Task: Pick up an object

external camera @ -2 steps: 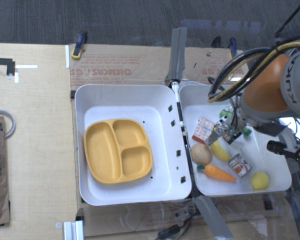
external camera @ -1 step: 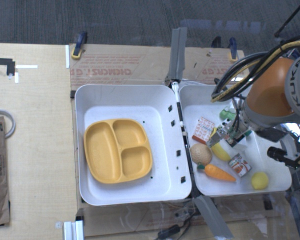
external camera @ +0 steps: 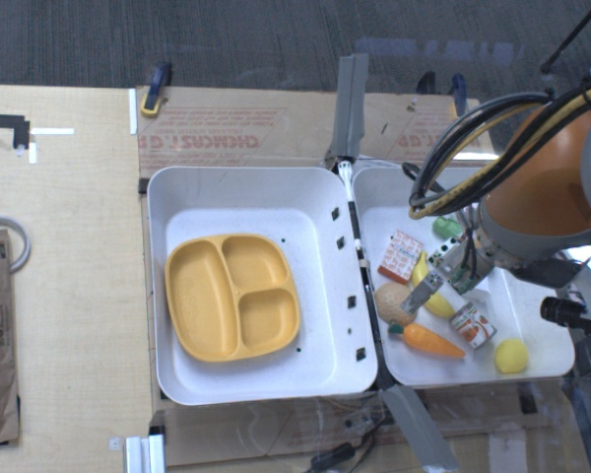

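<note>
Hand (external camera: 426, 292) seemingly touches tan ball (external camera: 391, 304), above carrot (external camera: 431, 340)

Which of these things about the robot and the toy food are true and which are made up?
1. The yellow plastic plate with three compartments lies in the left white bin. True.
2. The orange toy carrot lies in the left bin. False: it lies in the right white bin, near its front edge.
3. The round yellow toy lemon sits in the right bin's front right corner. True.
4. The gripper hovers over the yellow plate. False: it is over the right bin, among the toy food.
5. The plate holds a red and white box. False: that small box lies in the right bin.
</note>
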`<action>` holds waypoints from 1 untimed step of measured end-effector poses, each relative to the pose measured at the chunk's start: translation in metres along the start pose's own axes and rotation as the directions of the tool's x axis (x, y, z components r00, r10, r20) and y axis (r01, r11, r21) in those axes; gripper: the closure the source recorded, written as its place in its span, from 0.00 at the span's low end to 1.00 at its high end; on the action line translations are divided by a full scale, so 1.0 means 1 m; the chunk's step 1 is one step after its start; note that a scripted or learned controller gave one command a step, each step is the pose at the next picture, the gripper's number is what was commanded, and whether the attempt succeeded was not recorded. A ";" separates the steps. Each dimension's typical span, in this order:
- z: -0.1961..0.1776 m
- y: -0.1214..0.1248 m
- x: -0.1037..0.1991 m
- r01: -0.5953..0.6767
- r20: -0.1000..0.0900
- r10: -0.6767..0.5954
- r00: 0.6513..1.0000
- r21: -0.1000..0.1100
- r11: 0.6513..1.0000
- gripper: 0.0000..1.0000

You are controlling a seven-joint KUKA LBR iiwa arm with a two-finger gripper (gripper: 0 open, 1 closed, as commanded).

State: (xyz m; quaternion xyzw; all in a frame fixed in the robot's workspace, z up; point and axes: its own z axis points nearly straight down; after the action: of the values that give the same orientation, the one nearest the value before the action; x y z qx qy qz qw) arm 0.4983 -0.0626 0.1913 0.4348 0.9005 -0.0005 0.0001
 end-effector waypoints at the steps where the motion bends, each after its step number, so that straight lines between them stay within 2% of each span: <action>1: 0.079 -0.007 -0.049 0.085 0.001 -0.085 0.996 -0.001 0.996 0.00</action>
State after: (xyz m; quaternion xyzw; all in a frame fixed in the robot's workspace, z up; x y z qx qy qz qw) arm 0.5234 -0.1055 0.1123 0.3960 0.9182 -0.0002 0.0005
